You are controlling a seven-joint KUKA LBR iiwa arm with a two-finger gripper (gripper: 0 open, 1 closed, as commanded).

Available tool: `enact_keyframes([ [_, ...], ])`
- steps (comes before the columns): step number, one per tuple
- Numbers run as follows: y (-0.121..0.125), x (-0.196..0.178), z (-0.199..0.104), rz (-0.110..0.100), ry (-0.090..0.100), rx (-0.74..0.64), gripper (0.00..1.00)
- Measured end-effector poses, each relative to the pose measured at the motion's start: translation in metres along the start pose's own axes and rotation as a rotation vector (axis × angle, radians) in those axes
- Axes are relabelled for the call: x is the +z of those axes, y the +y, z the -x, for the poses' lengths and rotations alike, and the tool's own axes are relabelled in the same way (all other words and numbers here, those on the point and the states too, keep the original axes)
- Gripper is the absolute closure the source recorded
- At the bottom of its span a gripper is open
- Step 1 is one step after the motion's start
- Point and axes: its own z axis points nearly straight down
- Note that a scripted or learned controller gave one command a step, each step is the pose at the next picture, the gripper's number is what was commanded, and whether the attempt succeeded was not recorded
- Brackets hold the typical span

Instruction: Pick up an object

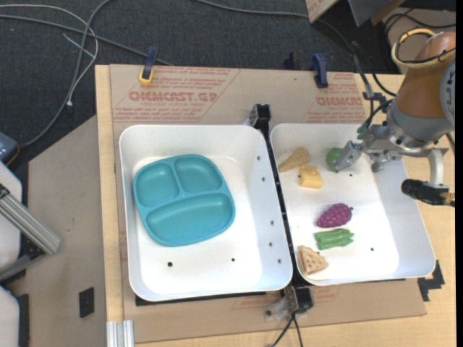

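A cardboard-covered worktop (217, 85) bears two white bins. The left bin (145, 266) holds a teal tray (184, 199). In the right bin (391, 223) lie cheese (311, 177), a wedge (294, 159), grapes (335, 215), a green pod (334, 239), a sandwich (312, 260) and a green ball (334, 157). The hand (365, 157), fingers spread, hovers just beside the ball, pinching nothing.

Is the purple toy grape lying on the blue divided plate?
No, the purple grape lies on the floor of the right bin, while the blue divided plate sits in the left bin.
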Motion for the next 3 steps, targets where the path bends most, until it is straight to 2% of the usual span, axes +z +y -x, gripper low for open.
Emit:
enact_keyframes([
  [1, -0.001, 0.056, -0.001, 0.0, 0.0, 0.001, 0.0],
  [2, 0.001, 0.043, 0.0, 0.004, -0.001, 0.001, 1.0],
  [3, 0.005, -0.018, 0.003, 0.015, -0.006, 0.0, 1.0],
])
